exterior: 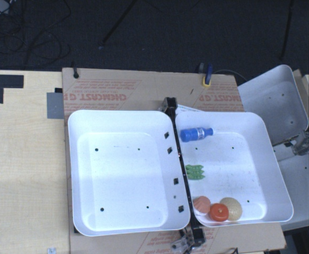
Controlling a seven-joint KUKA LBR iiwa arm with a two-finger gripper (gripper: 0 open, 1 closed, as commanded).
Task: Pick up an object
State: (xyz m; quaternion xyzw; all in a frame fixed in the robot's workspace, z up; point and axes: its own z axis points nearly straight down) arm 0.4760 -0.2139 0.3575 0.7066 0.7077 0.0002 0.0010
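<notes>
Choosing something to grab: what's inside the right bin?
The right bin holds a blue bottle, a green piece, and a pink piece, red ball and tan ball clustered together, partly overlapping.

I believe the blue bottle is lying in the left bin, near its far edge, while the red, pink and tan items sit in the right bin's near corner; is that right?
Not quite: the camera view shows the blue bottle lying in the right bin, near its far edge. The rest stands.
</notes>
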